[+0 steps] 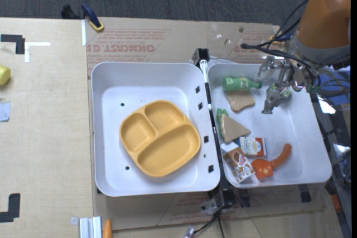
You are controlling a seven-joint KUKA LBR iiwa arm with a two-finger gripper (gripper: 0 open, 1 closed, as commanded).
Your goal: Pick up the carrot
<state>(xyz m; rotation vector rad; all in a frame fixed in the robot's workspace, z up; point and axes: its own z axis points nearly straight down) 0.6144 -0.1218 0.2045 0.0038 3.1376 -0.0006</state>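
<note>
I am watching the gripper (pixel 274 98) hanging over the right bin (pixel 312 136); whether its jaws are spread I cannot tell. The carrot (pixel 280 155), a smooth orange tapered piece, is lying near the bin's front beside a glossy red pepper (pixel 263 169). The left bin (pixel 106 136) is carrying a yellow sectioned plate (pixel 160 137).

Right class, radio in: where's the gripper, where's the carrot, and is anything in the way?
Gripper hovering in right bin's upper area, nothing between fingers. Orange carrot lies untouched near bin's front. Red piece touching carrot's lower end, small carton beside.
</note>
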